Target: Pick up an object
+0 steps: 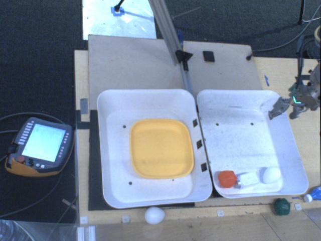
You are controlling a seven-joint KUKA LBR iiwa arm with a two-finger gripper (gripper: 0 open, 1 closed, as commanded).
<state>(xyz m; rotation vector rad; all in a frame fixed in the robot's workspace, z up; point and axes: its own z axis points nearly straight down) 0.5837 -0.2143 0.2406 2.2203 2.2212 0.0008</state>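
Note:
Along the right bin's (235, 134) front wall lie a red round object (226, 178), a small white piece (248, 178) and a white egg-shaped object (271, 174). A yellow square plate (162, 148) rests in the middle of the left bin (113, 134). My gripper (286, 108) hangs over the right bin's far right corner, well away from the three small objects. Its two fingers stand apart, open, with nothing between them.
A white egg (154, 215) lies on the bench in front of the left bin. A green ball (282, 206) and a blue item (313, 196) sit off the right bin's front right corner. A teach pendant (37, 145) lies at far left. A metal pole (168, 24) slants behind the bins.

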